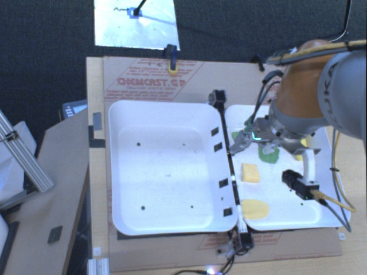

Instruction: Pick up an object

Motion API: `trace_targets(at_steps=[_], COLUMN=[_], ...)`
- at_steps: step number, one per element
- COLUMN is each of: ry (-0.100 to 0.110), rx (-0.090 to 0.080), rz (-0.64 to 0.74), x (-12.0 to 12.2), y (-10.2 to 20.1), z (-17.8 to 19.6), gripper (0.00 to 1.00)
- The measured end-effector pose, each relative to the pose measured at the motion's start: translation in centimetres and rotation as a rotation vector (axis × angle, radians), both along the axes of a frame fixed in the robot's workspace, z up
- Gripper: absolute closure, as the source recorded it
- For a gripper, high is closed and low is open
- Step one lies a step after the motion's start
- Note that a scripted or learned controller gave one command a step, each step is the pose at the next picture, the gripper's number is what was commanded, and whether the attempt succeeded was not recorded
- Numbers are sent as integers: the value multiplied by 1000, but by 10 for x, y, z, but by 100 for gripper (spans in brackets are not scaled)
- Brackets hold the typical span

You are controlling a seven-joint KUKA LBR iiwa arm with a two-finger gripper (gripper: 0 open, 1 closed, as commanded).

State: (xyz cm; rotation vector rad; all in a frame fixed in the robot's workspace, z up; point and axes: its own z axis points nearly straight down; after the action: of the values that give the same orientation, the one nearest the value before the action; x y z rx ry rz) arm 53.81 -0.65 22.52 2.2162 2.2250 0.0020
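My gripper [241, 142] hangs low over the left part of the right bin [321, 213], close to the divider between the two bins. A green object [268, 153] lies just to its right, partly under the wrist. A yellow block [250, 173] sits a little nearer the front, below the gripper. A flat yellow piece [255, 209] rests at the bin's front left corner. A small green bit [236, 135] shows right beside the gripper. I see nothing clearly held.
The left bin [123, 116] sits beside the right one, their rims joined by black clips [223, 183]. The grey arm with its orange band [304, 79] covers the back of the right bin. A small yellow item [304, 142] peeks out beneath the wrist.
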Motion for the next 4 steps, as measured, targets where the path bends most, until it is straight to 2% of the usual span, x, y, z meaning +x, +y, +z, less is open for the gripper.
trace_targets(at_steps=[1,2,3,4], ry=[-3,-16,2,-5], rx=[0,-3,1,3], rz=[5,2,5,8], x=[1,72,132,117], y=[0,-19,40,120], z=[11,128,25,78], gripper=[100,100,100,100])
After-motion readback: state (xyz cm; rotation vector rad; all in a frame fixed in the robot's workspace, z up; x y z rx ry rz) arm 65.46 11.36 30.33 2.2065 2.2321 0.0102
